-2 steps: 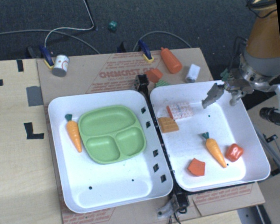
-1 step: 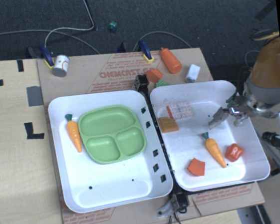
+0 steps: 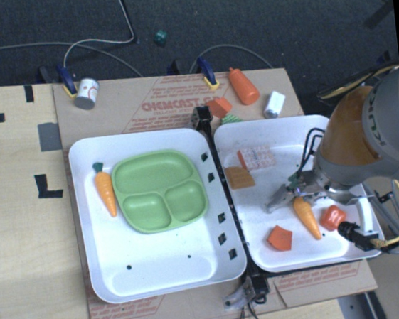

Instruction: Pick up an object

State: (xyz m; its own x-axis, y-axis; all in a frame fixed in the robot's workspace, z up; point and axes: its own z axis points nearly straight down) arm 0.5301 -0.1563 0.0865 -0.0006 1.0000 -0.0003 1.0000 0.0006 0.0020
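Observation:
My gripper point(image 3: 288, 198) is low in the right bin point(image 3: 281, 126), open, one grey finger point(image 3: 274, 202) reaching out to the left. An orange carrot point(image 3: 308, 219) lies just below it, its upper end close under the gripper, not held. A red piece point(image 3: 333, 216) lies right of the carrot. An orange-red block point(image 3: 280, 238) sits near the bin's front. Towards the bin's back left are a brown block point(image 3: 240, 178) and a pale pink checked piece point(image 3: 257, 157).
The left bin point(image 3: 155, 276) holds a green divided plate point(image 3: 161, 189) and a second carrot point(image 3: 105, 191) along its left side. Behind the bins lie an orange bottle point(image 3: 243, 86), a white cube point(image 3: 275, 103) and a small can point(image 3: 86, 92). Cables run across the back.

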